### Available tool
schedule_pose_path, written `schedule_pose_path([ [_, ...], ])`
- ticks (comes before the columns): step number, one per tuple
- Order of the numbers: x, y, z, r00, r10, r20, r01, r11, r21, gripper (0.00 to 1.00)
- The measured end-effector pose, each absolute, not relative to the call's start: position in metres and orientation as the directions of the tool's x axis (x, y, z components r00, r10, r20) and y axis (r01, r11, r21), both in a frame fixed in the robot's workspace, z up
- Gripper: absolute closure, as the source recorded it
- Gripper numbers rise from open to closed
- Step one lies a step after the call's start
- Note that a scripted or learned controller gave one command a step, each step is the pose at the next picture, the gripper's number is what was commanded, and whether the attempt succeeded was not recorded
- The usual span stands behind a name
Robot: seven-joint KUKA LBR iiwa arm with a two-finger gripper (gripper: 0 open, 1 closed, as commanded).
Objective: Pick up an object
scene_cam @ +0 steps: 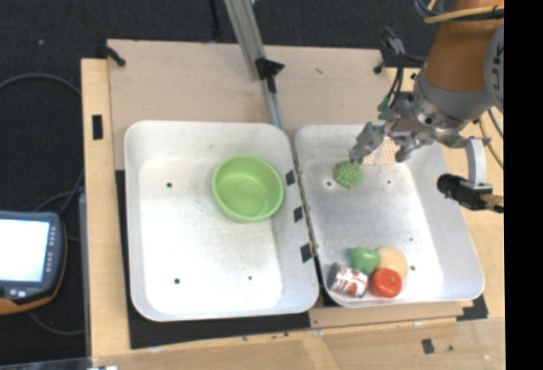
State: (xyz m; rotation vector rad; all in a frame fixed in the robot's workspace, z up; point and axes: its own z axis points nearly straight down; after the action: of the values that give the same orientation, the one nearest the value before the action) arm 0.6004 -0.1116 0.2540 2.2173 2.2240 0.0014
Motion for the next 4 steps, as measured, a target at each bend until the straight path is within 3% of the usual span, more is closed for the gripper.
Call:
schedule_pose_path([
  [1, 0.600, -0.112, 0.254, -0.002, 1.000, 0.000, 1.000, 0.002, 0.002, 0.00],
  [4, 0.597, -0.125, 0.098, 0.002, 1.000, -0.002, 1.000, -0.002, -0.004, 0.00],
])
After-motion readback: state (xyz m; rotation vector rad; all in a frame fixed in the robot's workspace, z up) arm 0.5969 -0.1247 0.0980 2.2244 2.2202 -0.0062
